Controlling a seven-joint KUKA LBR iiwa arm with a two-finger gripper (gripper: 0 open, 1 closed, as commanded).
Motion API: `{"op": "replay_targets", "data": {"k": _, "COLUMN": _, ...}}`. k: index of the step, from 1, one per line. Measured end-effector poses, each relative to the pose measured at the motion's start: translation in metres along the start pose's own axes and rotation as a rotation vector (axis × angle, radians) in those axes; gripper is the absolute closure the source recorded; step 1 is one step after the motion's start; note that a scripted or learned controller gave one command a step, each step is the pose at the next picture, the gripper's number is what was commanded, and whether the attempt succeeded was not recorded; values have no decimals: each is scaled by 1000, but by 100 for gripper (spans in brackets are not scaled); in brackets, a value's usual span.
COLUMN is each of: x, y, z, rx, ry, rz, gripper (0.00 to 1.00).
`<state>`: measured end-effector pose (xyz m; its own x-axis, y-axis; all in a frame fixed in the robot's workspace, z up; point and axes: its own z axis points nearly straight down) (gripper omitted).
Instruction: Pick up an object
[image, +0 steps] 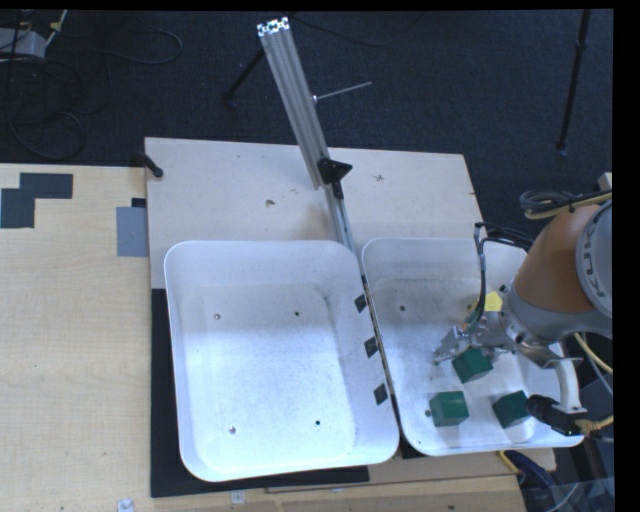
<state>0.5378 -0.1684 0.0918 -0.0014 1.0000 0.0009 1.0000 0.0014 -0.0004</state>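
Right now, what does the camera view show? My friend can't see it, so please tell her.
A grey and orange robot arm reaches into the right white bin, its gripper right above a green block. Two more green blocks lie nearby.

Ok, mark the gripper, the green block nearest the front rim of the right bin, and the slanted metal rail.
gripper (462, 345), camera view, midway between its fingertips.
green block (449, 407), camera view, on its top face.
metal rail (296, 90), camera view, partway along its grey length.
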Motion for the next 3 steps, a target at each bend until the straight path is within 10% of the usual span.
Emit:
{"op": "replay_targets", "data": {"k": 1, "x": 0, "y": -1, "z": -10, "rx": 1, "ry": 0, "rz": -1, "gripper": 100}}
{"op": "replay_targets", "data": {"k": 2, "x": 78, "y": 47, "z": -103, "rx": -7, "ry": 2, "rz": -7, "gripper": 100}}
{"op": "replay_targets", "data": {"k": 3, "x": 171, "y": 69, "z": -98, "rx": 2, "ry": 3, "rz": -6, "gripper": 100}}
